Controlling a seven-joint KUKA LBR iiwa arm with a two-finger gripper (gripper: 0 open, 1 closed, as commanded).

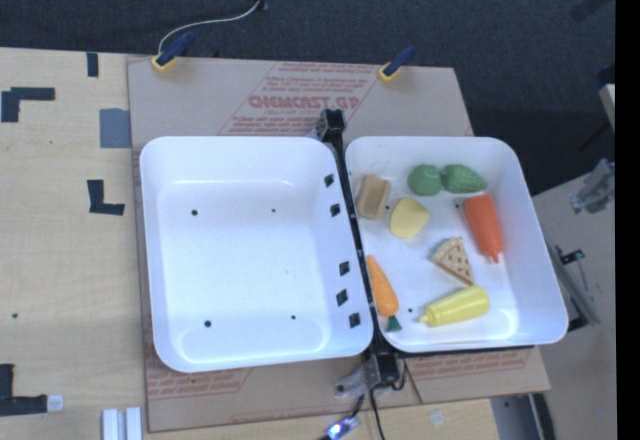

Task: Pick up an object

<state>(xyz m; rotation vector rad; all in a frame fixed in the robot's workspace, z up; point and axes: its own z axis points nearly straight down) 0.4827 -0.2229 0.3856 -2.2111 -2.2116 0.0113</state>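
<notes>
1. White bins, 2, side by side on a brown cardboard sheet (300,98) w/ red print. Left bin (165,168) and right bin (520,178) touch along a centre seam.
2. All loose objs lie in the right bin, 8 counted.
3. Long ones first:
   - small orange carrot (381,286): by the seam, long axis runs upper-left to lower-right, green tip at the near end.
   - red-orange piece (483,224): right side, long axis close to far-near, slight lean, narrower end nearest.
   - yellow long piece (455,307): near wall, axis approx left-right, thin end left, thick end right and a bit higher in frame.
4. Compact ones:
   - tan block (373,196), far-left corner region, just beside the seam.
   - pale yellow lump (408,218), just right of the tan block.
   - green pieces, 2: one (425,179), other (463,177), side by side at the far wall.
   - tan wedge (453,261), criss-cross pattern, between red-orange piece and carrot.
5. Counts: 2 green, 2 yellow, 2 orange-ish, 2 tan.
6. Clamps, 2, on the sheet's far edge: (170,50) and (397,60). White cable (225,20) runs off over dark carpet.
7. Pincer: state can't be told; obj position relative to it can't be told either.
</notes>
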